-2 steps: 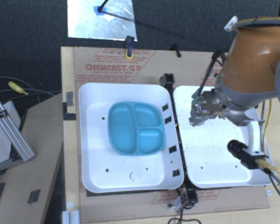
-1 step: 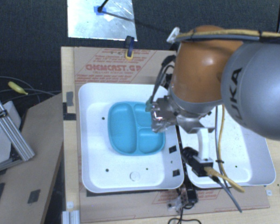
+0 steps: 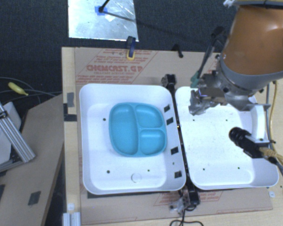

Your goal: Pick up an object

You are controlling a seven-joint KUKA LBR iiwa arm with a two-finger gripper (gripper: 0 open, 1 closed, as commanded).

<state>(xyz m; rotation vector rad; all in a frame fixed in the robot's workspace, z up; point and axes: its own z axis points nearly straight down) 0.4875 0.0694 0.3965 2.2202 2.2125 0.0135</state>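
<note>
On the worktop, the left white bin holds a blue three-compartment plate lying flat at its middle, well apart from the claw, which hangs over the right bin's far-left corner, its opening impossible to tell.

The grey arm with its broad orange band reaches in from the right side of the camera view and fills the upper right corner, its wrist turned downward. Below the band, the grey metal wrist housing narrows toward the small two-finger claw, which points down and slightly left. The fingertips are too small and shadowed to tell how they stand.
</note>
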